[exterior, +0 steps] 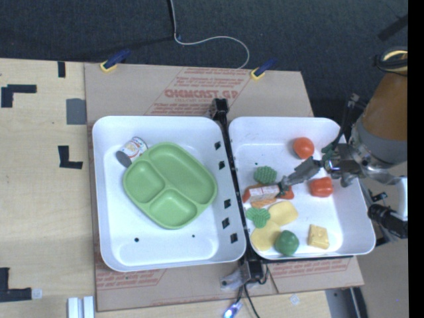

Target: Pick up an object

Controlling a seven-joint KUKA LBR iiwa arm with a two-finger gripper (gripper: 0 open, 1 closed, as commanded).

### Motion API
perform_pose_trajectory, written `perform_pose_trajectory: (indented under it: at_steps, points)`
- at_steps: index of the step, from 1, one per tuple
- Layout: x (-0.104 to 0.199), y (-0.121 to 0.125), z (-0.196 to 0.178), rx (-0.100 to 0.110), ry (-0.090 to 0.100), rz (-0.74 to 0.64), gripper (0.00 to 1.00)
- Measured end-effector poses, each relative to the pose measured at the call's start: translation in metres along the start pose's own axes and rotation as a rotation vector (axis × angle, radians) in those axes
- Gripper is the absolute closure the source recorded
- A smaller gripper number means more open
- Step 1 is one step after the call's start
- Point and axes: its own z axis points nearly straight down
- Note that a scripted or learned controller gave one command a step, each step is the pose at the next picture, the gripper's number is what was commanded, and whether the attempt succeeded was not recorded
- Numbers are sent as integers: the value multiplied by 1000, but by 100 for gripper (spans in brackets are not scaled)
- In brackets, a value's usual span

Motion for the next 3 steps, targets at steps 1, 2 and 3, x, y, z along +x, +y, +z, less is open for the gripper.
perform_pose_trajectory:
  at_steps: [1,2,3]
  points:
    - [-8,-5,50,3,0,2,0]
    - [-8,-4,93,4,1,0,0]
    - [-1,-3,138,5,1,0,0]
